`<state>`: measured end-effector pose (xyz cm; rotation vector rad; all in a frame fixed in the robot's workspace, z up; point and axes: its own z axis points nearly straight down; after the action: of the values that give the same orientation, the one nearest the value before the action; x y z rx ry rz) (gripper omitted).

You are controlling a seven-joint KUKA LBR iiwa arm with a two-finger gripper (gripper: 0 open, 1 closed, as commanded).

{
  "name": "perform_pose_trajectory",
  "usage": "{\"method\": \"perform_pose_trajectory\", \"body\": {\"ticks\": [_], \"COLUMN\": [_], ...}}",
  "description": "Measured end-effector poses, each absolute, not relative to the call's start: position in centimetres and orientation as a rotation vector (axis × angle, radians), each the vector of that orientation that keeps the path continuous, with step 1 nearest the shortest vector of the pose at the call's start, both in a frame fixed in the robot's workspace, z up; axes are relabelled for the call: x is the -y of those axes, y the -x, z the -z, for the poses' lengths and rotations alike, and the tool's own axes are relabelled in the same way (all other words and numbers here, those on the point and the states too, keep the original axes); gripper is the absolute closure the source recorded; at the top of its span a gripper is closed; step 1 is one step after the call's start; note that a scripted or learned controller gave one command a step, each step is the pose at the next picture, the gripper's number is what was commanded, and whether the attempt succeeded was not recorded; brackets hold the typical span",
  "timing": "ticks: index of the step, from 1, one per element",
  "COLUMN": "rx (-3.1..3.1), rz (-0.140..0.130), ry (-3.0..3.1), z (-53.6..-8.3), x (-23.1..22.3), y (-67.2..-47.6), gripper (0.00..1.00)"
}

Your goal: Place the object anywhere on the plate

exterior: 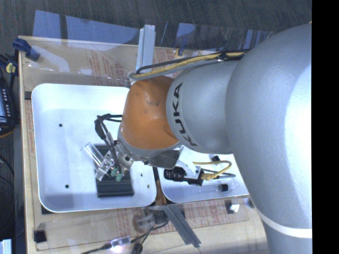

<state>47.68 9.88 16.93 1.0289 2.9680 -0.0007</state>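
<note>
My gripper (107,166) hangs low over the front middle of the left bin (58,142), at the end of the orange-banded wrist (148,115). Pale, glassy parts stick out of it to the left. Right under it a dark rectangular block (115,187) rests near the bin's front wall, with small green bits on its top. The block touches or nearly touches the gripper, and I cannot tell whether it is held.
The big grey arm (249,99) covers most of the right bin (212,194). Small dark bits (223,187) lie on that bin's visible front strip. The left bin's floor is bare white at left and back.
</note>
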Motion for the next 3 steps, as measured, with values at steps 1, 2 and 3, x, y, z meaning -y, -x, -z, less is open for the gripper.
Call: {"method": "perform_pose_trajectory", "body": {"ticks": [1,2,3], "rx": [-2.918,-3.012,-2.927], "rz": [0.008,-0.002,0.003], "ry": [-1.18,-0.886,-1.142], "z": [-9.6,-26.8,-9.1], "x": [-17.5,-12.6,-19.6], "y": [-47.4,-47.7,-51.9], "gripper": [1.0,1.0,1.0]}}
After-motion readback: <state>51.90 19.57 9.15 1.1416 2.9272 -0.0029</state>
